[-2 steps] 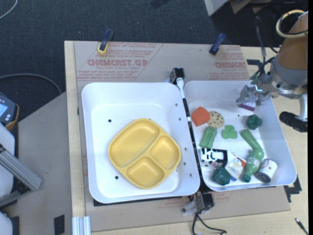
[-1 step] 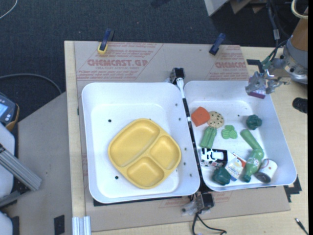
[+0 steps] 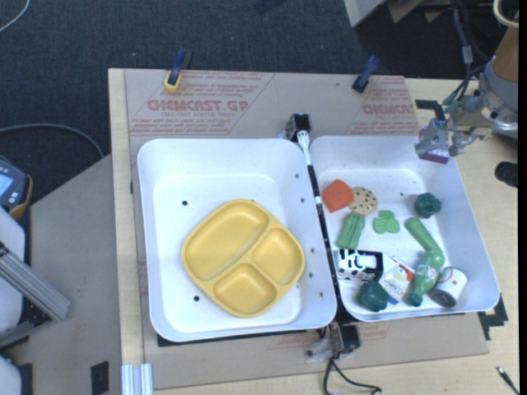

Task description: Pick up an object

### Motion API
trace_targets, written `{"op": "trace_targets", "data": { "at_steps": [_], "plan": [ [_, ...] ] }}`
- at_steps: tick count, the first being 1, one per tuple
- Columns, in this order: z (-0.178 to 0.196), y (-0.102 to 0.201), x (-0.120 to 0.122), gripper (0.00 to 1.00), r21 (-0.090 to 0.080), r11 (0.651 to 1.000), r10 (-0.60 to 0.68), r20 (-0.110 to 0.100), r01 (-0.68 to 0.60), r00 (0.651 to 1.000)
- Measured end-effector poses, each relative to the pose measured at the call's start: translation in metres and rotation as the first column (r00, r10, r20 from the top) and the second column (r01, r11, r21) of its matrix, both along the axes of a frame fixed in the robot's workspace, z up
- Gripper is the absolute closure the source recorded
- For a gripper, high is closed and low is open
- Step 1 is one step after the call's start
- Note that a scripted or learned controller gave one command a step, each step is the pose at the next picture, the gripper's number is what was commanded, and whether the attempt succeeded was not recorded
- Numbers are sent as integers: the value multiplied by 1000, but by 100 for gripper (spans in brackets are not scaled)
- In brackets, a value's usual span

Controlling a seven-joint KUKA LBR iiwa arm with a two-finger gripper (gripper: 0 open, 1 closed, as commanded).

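The right bin (image 3: 461, 189) holds several small objects: an orange-red block (image 3: 337, 194), a tan speckled disc (image 3: 363, 198), a dark green ball (image 3: 426, 205), a green cylinder (image 3: 350, 230), a long green piece (image 3: 421, 236), a black-and-white item (image 3: 360, 262) and a dark teal lump (image 3: 372, 295). The gripper (image 3: 436, 145) hangs above the bin's far right corner, well apart from the pile. A small purplish patch shows at its lower end; I cannot tell what it is.
A yellow divided plate (image 3: 243, 256) lies in the left bin (image 3: 156, 220). A white cup (image 3: 451, 285) and a colourful packet (image 3: 395, 278) crowd the right bin's near corner. Clamps (image 3: 175, 71) (image 3: 365, 74) sit on the board's far edge.
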State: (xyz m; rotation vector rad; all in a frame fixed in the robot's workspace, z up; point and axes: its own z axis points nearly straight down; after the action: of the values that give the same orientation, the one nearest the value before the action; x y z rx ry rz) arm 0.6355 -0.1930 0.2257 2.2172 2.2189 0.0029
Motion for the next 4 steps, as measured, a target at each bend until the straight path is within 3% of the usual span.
{"op": "trace_targets", "data": {
  "at_steps": [2,4],
  "plan": [
    [-11,83,-39,100,5,1000,3,-10,-3,1000],
    [9,172,-81,100,5,1000,4,-9,-4,1000]
  ]
}}
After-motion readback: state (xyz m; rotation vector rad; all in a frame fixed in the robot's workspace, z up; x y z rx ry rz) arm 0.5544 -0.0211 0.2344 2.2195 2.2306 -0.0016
